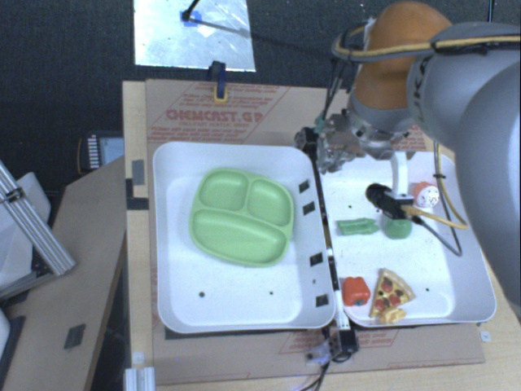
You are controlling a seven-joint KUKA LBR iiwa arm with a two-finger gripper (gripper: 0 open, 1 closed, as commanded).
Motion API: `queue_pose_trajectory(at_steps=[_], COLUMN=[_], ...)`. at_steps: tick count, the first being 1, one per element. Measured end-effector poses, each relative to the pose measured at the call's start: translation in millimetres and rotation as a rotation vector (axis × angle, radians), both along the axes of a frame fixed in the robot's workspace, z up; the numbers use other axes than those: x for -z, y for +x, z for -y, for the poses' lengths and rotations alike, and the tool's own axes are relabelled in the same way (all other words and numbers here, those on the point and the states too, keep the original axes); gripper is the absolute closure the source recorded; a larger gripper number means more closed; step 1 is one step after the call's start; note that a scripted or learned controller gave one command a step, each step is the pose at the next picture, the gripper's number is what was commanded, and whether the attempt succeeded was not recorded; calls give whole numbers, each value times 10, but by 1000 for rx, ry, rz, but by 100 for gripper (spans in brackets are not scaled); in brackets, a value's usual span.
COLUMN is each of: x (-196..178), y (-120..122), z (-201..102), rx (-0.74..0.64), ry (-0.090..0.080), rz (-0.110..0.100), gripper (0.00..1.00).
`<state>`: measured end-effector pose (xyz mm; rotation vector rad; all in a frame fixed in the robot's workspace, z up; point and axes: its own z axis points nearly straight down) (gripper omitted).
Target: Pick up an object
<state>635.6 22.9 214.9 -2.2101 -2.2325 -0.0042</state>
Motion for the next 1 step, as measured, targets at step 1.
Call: queue_pose_trajectory(at_steps=[1], x=[60], y=[-92], z=[-521], rx=[1], ry=[-1], rz=[-1], gripper=[100])
